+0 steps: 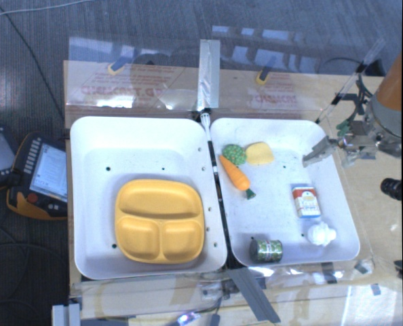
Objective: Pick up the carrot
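The carrot (235, 174) is orange with a small green top and lies slantwise in the right bin (283, 131), close to its left wall. Its green end points toward the front right. My gripper (329, 149) hovers over the right bin's right rim, well to the right of the carrot and apart from it. Nothing shows in the gripper. The arm's orange band (393, 87) is at the right edge of the view.
A green knobbly vegetable (234, 154) touches the carrot's far end, with a yellow piece (259, 153) beside it. A red and white box (305, 202), a white object (321, 234) and a green can (266, 250) lie toward the front. The left bin (93, 141) holds a yellow divided plate (161, 219).
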